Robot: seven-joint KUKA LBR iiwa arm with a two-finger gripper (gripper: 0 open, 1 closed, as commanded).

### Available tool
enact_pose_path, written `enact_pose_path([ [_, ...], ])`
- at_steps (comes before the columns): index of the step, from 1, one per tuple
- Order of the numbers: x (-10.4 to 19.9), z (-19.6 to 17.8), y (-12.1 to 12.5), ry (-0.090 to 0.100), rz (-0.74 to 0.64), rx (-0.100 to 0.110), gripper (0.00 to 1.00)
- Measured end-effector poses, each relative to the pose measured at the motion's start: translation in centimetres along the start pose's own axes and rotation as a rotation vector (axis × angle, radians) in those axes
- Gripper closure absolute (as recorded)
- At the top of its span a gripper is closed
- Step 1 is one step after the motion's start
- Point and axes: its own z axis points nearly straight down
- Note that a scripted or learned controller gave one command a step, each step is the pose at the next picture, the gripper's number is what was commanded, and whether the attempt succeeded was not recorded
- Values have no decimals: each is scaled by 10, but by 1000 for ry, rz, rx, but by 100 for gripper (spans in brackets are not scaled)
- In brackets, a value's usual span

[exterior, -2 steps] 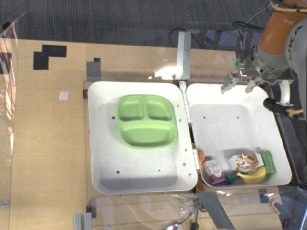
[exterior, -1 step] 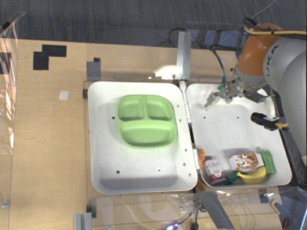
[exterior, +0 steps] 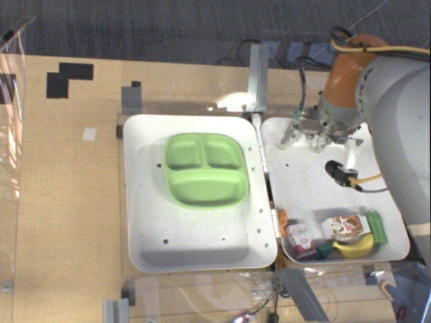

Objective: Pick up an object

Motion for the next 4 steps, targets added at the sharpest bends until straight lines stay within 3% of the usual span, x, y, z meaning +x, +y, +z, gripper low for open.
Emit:
enact_pose_path([
  [1, -41, -2, -25, -2, -298, -4, 0],
  [2, -23, 0, 3, 0, -26, -1, 0],
  [3, 13, -1, -7, 0, -222, -3, 0],
  [4, 14, -12, -4, 3, -223, -9, 100],
])
